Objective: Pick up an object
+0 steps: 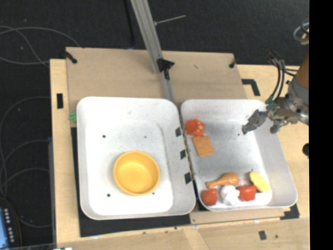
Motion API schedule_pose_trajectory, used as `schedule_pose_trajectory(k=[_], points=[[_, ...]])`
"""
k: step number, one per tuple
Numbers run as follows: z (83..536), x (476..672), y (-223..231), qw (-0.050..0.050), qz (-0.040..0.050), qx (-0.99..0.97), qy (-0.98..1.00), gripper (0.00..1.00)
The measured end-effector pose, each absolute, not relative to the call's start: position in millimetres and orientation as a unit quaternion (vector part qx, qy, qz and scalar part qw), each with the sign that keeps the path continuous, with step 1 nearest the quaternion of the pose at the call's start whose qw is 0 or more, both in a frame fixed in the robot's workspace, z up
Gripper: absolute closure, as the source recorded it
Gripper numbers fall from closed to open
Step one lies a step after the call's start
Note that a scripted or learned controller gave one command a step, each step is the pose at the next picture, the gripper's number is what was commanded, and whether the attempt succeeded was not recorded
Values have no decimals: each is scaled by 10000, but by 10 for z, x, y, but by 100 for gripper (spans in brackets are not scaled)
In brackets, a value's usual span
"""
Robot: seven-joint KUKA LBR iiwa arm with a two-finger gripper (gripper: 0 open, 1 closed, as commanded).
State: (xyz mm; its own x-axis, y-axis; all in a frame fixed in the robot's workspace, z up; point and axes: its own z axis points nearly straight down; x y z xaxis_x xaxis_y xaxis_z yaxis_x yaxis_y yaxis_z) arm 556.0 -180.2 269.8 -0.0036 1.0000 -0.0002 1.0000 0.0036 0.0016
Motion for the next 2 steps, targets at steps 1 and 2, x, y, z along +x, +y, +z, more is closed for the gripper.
schedule_pose_trajectory(k=[1,2], points=[[2698,5560,-1803,7,7,7061,7081,0],[2275,5579,-1824,-3,-17,7074,7068,0]])
